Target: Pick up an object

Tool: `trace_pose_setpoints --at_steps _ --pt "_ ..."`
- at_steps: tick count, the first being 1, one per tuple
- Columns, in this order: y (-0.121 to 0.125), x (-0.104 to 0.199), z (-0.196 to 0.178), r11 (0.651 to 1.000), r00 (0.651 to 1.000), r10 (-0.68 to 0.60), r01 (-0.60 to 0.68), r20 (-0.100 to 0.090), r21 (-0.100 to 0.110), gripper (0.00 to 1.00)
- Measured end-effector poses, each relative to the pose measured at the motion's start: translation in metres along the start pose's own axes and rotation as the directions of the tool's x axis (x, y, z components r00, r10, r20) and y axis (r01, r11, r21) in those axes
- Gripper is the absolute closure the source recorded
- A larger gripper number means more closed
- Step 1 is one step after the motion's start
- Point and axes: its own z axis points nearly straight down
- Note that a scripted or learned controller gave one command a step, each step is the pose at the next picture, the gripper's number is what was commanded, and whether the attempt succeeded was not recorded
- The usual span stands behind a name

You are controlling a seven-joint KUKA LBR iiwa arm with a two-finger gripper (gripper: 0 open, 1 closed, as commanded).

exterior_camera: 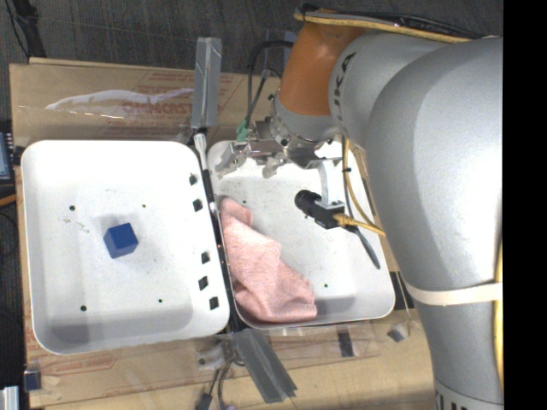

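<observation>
The bench (376, 376) is covered with flat brown cardboard (102, 92). Strips of grey tape (206, 79) stick to it. Past it lies a dark grey carpet floor (128, 11).

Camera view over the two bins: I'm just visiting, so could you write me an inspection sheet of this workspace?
Surface: left bin and right bin, both white, side by side on a cardboard-covered bench.
Job's things: blue cube in the left bin; pink cloth crumpled against the right bin's left wall.
Clutter: nothing seen.
Grippers: gripper at the right bin's far end, seemingly apart from the cloth; open or shut unclear.
Cables: dark cable looping beside the wrist.
Surroundings: dark floor; grey bracket between the bins.
</observation>
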Motion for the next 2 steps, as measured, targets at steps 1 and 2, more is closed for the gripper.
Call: trace_pose_setpoints --at_steps 1,2 --pt "0.022 -0.026 -0.050 0.991 0.991 0.132 -0.132 0.002 0.002 0.00" --pt "-0.017 -0.061 0.091 0.998 0.998 0.066 -0.066 0.001 0.006 0.00"
